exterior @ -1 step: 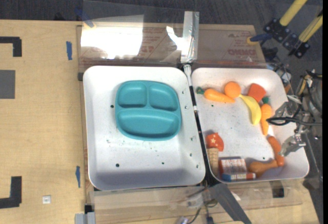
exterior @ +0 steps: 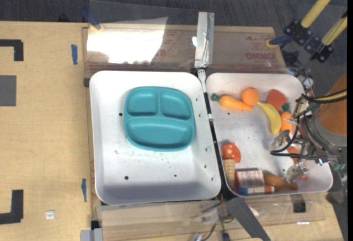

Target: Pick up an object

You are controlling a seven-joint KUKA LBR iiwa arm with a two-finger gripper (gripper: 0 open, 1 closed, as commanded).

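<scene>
Gripper low at right bin far edge, grip state unclear; banana adjacent.

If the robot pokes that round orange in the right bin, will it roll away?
Probably a little. The orange looks round and smooth, so it should roll easily. But it sits against the carrot and close to the bin wall, which would likely stop it soon.
</scene>
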